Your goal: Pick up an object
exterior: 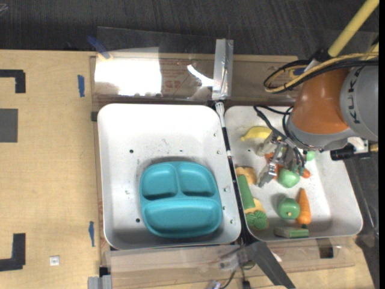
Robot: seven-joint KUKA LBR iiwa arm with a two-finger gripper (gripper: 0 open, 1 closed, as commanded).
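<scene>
Even overhead light, fairly bright. Strong glare on the clear plastic sheet (141, 74) at upper centre. Soft shadow under the teal tray (179, 198). Slightly soft focus overall; arm (337, 101) at right blurred.

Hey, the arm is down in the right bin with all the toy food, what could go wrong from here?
The gripper sits among crowded items: a green apple right beside it and a banana just above, so it may nudge or grab the wrong one. The carrot touches another green fruit, so both could shift together.

Probably lab: taped cardboard bench (42, 161), bins (114, 131)
</scene>
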